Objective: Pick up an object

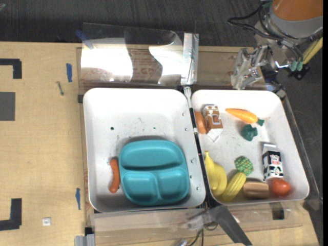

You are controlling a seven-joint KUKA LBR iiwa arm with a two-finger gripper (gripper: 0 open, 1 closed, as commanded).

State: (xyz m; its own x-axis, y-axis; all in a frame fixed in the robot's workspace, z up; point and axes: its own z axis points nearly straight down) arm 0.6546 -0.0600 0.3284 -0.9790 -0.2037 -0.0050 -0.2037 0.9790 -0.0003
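The gripper (pixel 249 72), its jaw state impossible to tell, hangs above the bin's (pixel 294 137) far rim; the carrot (pixel 241 115) lies just below, likely to roll free if pinched off-centre.

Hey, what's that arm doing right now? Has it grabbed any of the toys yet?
Pincer above right bin's far rim, holding nothing. Carrot nearest, untouched. Nothing in the way.
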